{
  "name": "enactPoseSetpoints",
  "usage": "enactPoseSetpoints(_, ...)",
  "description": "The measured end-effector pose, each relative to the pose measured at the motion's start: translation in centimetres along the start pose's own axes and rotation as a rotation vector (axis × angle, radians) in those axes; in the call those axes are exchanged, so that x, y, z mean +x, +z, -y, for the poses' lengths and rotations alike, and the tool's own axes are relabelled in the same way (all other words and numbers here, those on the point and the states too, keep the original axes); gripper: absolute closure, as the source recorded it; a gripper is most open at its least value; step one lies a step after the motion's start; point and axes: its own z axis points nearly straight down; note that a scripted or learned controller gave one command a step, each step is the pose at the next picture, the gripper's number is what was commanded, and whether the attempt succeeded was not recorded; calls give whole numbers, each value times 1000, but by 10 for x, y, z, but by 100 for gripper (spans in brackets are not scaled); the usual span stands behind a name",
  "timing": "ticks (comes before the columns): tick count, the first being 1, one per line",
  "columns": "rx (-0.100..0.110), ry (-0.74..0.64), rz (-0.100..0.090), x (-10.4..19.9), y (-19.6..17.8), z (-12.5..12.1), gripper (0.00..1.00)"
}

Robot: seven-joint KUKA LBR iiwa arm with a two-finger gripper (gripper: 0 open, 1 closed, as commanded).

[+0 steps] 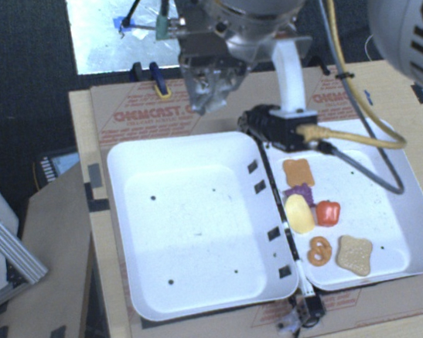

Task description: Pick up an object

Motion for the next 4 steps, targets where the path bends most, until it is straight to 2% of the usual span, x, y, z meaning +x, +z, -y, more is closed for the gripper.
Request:
enactPoseSetpoints(1,-1,-4,-2,-11,-3,37,100)
enactPoseSetpoints(2,-3,-5,-2,1,-2,27,100)
enactPoseSetpoints(3,-2,-5,-2,0,-2,28,0)
enactPoseSetpoints(4,-5,-6,-3,0,-14,27,100)
